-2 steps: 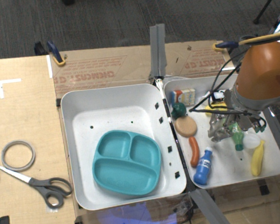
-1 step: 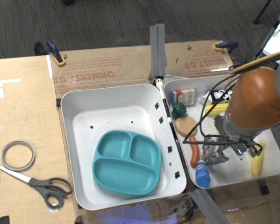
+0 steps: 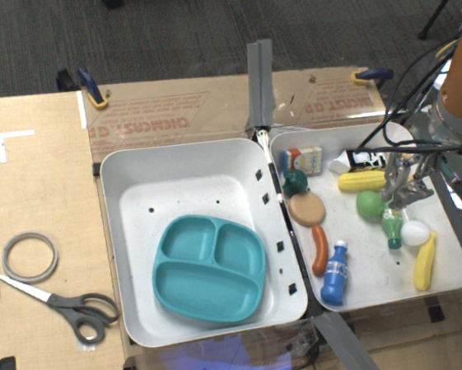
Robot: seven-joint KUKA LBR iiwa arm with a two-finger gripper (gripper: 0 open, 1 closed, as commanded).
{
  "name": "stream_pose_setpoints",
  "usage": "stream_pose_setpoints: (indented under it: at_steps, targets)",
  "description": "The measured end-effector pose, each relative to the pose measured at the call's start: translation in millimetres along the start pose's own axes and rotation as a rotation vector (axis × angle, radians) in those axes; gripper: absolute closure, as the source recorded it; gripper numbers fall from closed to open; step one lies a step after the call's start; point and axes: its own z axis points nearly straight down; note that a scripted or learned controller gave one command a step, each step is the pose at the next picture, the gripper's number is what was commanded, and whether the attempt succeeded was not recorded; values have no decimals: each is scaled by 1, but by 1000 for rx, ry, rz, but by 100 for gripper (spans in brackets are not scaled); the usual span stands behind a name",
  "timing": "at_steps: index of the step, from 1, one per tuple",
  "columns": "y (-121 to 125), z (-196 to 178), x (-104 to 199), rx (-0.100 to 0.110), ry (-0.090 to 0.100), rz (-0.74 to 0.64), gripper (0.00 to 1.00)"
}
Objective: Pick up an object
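Note:
The right bin (image 3: 367, 289) holds several small objects. Among them are a yellow corn cob (image 3: 361, 180), a green ball (image 3: 370, 205), a small green bottle (image 3: 393, 229), a white egg (image 3: 415, 233) and a yellow banana (image 3: 424, 262). Further left lie a blue bottle (image 3: 333, 274), a red sausage (image 3: 319, 250), a tan bread roll (image 3: 307, 209), a dark green pepper (image 3: 295, 182) and a small box (image 3: 308, 160). My gripper (image 3: 402, 184) hangs low over the bin's right part, just right of the green ball and above the green bottle. Nothing is visibly held.
A teal divided plate (image 3: 210, 268) lies in the left bin (image 3: 132, 191). Scissors (image 3: 69, 307) and a tape ring (image 3: 29, 256) rest on the bench to the left. Cables (image 3: 410, 118) and the arm (image 3: 460, 87) crowd the right bin's far right corner.

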Motion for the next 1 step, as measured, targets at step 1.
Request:
stream_pose_setpoints:
  at_steps: [1]
  targets:
    - [61,-29,21,-1,2,217,100]
